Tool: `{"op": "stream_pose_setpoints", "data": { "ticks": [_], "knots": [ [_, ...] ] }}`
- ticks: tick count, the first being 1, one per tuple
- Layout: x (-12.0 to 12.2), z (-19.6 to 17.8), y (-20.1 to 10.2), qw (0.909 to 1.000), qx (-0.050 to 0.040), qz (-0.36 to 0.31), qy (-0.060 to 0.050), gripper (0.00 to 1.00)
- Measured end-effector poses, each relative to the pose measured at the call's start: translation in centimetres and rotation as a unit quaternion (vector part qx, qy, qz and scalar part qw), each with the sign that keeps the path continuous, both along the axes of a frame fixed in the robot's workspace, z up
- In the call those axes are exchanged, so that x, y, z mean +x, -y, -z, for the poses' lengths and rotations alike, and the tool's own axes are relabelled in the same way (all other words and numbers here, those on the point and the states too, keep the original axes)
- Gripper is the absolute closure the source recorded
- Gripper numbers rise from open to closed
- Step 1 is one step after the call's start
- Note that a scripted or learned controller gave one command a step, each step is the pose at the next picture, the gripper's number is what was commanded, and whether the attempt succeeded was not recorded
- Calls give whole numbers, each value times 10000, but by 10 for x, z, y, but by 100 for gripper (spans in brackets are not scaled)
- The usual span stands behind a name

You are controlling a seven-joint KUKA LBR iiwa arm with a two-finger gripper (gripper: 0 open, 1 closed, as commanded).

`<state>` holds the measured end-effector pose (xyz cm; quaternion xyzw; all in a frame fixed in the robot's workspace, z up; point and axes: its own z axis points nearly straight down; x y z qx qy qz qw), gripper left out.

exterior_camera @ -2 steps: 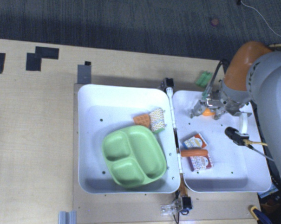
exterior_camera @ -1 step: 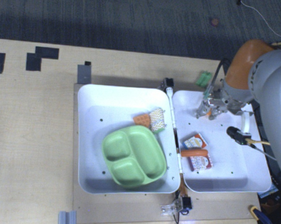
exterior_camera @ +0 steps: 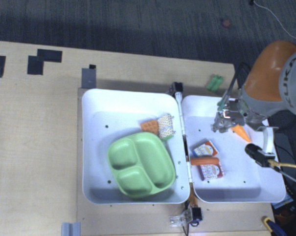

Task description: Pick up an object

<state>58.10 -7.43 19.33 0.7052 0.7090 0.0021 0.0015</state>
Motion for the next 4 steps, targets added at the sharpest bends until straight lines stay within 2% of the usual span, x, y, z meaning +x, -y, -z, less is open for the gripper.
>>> {"op": "stream_pose_setpoints", "data": {
  "ticks": [1, 2, 3, 4],
  "knots": [
    [-1, 1, 0, 10000, -1, 7, -10, 0],
    [39, 102, 46, 10000, -7, 18, -23, 0],
    [66, 105, 86, 9997, 146, -9, -195, 0],
    [71, 91, 93, 10000, 8, -20, -5, 100]
  ]
}}
